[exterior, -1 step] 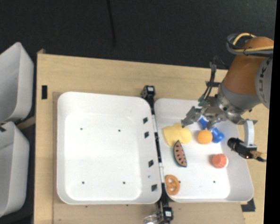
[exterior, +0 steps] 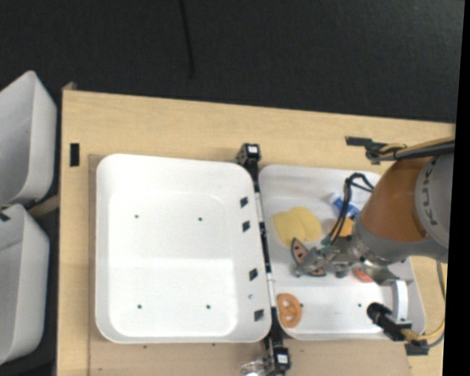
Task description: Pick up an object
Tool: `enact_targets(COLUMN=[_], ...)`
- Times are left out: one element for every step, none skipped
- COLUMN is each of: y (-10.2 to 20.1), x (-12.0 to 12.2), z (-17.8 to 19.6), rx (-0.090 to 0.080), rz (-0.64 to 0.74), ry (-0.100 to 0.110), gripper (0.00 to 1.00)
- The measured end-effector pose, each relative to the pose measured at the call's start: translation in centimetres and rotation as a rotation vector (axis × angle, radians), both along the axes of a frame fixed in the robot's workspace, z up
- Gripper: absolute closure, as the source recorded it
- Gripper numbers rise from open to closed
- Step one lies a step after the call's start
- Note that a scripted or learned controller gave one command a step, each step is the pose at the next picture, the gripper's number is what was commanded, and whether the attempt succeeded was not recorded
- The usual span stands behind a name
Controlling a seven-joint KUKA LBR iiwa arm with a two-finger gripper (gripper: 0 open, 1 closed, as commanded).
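Yellow, soft-looking material describes the rounded object [exterior: 298, 225] lying in the right bin [exterior: 334, 324], at ten o'clock from the gripper [exterior: 316, 260]. It is judged light and compressible; a pinch across its narrow edge is advised. Whether the gripper is spread or pressed together cannot be told. An orange pretzel-shaped piece [exterior: 289, 310] is noted at seven o'clock.

bins [exterior: 105, 239]: 2 | yellow object [exterior: 298, 224]: 1 | orange pretzel-shaped object [exterior: 289, 310]: 1

The gripper [exterior: 316, 261] hangs low in the right bin [exterior: 322, 324], beside a yellow object [exterior: 298, 224] and an orange pretzel-shaped piece [exterior: 289, 310].
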State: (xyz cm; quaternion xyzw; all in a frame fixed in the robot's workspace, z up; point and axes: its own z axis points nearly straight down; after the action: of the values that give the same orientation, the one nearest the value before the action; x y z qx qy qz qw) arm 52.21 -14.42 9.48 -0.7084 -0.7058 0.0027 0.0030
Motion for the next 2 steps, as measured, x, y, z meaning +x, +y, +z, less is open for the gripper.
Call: enact_targets(y=[5.1, 4.5], x=[2.4, 4.2], z=[20.9, 5.4], rx=[-0.002, 0.0], rz=[0.011, 0.003], ry=[-0.024, 0.007], gripper=[0.0, 0.0])
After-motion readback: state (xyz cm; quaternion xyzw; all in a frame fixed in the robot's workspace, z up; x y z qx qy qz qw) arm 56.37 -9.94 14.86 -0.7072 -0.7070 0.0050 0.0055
